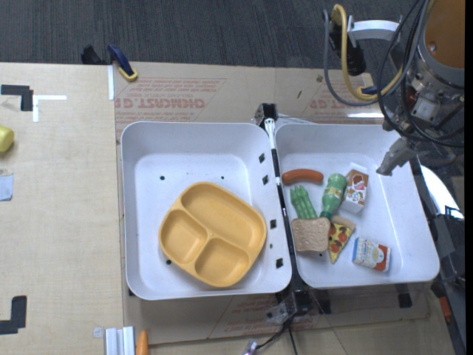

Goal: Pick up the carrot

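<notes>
On the left we see a yellow divided plate (213, 234) lying in the left bin (140, 198), with nothing for us to do there. Moving across the divider into the right bin (414, 257), the orange-red stick that we take to be the carrot (303, 176) lies near that bin's upper left corner, its long axis running nearly straight left to right. Just below it sits a green vegetable (302, 202), and a green bottle (334, 194) leans close by the carrot's right end. A slice of bread (310, 234) and a pizza wedge (340, 239) lie further down. Further right, the gripper (390, 161) hangs over the bin's upper right part, at about the carrot's level but well apart from it. We cannot tell whether it is open or closed, and we see nothing held in it. So the carrot lies to the gripper's left in this view. We judge the coming move to be a sideways reach, then a descent with the jaws set across the carrot's long axis, clear of the bottle.
</notes>
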Robot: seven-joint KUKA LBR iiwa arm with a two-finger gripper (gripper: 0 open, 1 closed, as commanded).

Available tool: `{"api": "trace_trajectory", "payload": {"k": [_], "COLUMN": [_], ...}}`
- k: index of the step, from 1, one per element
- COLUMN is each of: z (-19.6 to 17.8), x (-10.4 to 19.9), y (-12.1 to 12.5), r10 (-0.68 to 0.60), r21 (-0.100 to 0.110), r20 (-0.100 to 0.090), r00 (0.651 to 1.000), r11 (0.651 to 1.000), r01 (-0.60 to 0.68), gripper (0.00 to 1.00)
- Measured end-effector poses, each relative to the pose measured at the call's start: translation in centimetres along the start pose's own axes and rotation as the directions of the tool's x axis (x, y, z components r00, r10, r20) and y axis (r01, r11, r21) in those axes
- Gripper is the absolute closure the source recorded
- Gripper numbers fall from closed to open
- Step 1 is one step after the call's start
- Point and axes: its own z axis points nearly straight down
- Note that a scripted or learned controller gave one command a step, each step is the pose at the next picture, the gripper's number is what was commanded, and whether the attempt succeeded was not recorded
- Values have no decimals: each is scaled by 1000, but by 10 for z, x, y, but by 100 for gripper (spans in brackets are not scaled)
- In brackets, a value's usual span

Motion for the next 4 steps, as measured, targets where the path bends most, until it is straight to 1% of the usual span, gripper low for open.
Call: {"api": "trace_trajectory", "payload": {"k": [1, 2, 3, 4], "z": [-7, -27, -37, -37], "x": [-6, 8, 11, 11], "y": [0, 34, 31, 31], "r10": [-204, -204, -200, -200], "r21": [4, 8, 28, 28], "r20": [-6, -9, -22, -21], "r00": [979, 979, 979, 980], "r11": [979, 979, 979, 979], "r01": [204, 204, 201, 200], "gripper": [0, 0, 100, 0]}}
